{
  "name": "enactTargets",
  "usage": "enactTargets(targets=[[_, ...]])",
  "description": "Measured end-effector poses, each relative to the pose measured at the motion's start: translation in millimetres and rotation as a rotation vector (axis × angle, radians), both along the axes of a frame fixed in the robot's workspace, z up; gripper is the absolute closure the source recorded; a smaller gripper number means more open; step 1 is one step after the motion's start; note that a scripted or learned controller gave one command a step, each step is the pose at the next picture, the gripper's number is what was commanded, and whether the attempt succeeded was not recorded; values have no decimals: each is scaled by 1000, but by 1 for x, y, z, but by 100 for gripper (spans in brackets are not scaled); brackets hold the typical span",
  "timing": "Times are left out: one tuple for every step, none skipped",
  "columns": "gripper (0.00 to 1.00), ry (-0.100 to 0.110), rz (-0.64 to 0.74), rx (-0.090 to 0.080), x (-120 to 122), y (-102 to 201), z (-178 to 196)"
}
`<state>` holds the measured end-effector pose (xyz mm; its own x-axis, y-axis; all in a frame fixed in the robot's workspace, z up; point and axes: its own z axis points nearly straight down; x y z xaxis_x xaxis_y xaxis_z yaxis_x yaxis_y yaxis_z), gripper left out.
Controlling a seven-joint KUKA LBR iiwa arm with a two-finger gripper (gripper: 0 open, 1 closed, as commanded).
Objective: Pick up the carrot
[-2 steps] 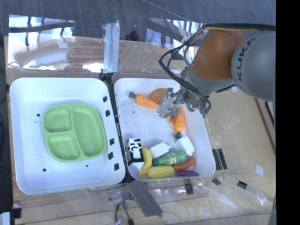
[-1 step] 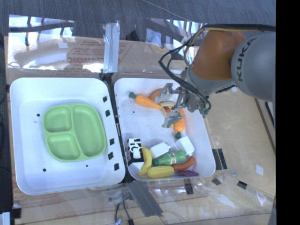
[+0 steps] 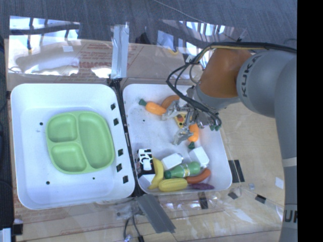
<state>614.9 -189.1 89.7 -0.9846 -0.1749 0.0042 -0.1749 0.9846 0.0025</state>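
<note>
1. Two shallow white bins sat side by side on the worktop [image 3: 151, 59]; the left bin [image 3: 30, 100] held a green divided plate [image 3: 81, 141] at frame centre-left.
2. The right bin [image 3: 151, 135] held the toy foods. A carrot [image 3: 154, 108] with a green top lay near its upper-left corner, pointing toward the right.
3. The grey arm [image 3: 267, 82] with its orange band [image 3: 222, 74] reached in from the right of the frame, over the upper right part of the right bin.
4. The gripper [image 3: 185, 130] hung low over the middle of that bin, just right of the carrot. Whether it was open or closed could not be told.
5. A second small orange piece [image 3: 193, 131] with a green end lay just beside the gripper.
6. Along the bin's lower edge lay a banana [image 3: 157, 173], a yellow lemon-like piece [image 3: 173, 185], a green bottle [image 3: 182, 170], a reddish sausage [image 3: 199, 176], two white blocks [image 3: 172, 161] and a black-and-white box [image 3: 146, 161].
</note>
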Motion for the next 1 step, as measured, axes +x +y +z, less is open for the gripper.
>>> enactTargets(targets=[[100, -6, 6, -2, 3, 2, 13]])
